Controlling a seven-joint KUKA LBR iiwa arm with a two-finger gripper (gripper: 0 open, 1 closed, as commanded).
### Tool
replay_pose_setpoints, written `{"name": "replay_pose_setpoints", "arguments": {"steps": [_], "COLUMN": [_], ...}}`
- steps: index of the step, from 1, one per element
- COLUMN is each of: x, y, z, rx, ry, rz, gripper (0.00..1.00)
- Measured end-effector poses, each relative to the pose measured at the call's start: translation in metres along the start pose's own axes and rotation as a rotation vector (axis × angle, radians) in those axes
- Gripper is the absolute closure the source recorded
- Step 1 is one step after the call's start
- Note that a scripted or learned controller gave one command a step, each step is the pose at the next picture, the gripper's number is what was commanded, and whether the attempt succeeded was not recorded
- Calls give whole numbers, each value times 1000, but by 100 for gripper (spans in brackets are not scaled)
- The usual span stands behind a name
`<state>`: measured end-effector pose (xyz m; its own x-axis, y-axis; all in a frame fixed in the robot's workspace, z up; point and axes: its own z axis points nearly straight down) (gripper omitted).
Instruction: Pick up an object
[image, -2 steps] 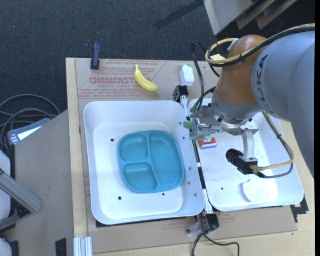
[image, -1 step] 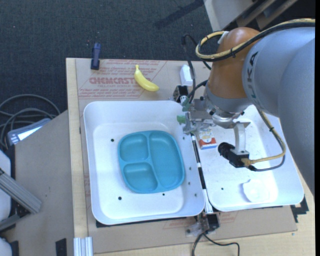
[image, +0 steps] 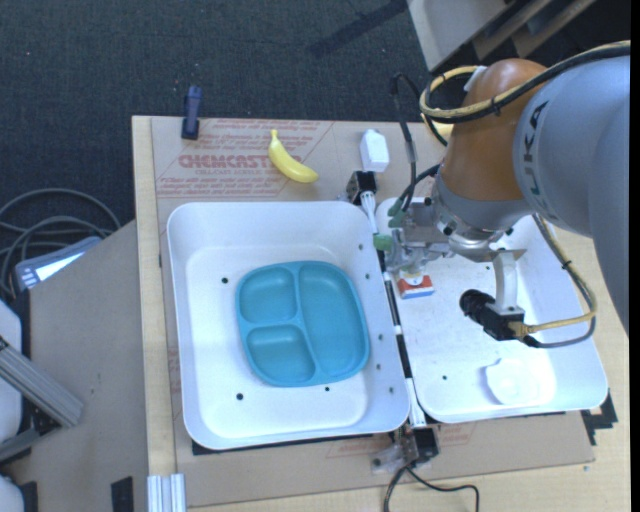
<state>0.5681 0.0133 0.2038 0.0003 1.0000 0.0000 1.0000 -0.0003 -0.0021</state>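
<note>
Here your gripper (image: 413, 268) hangs over a small red-and-white box (image: 416, 288) in the right bin (image: 560, 390); you cannot tell its grip state.

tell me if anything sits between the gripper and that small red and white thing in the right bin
Nothing visible does. The gripper hangs directly over the small red and white object near the right bin's left wall, with only bare bin floor around it. The white lump lies well off toward the near right corner.

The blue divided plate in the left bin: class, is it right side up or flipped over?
Right side up. The blue divided plate lies flat in the left bin, its three compartments facing up with nothing in them.
</note>
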Motion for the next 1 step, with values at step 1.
{"name": "replay_pose_setpoints", "arguments": {"steps": [1], "x": [43], "y": [3], "z": [-12], "rx": [-3], "ry": [0], "rz": [-2], "gripper": [100]}}
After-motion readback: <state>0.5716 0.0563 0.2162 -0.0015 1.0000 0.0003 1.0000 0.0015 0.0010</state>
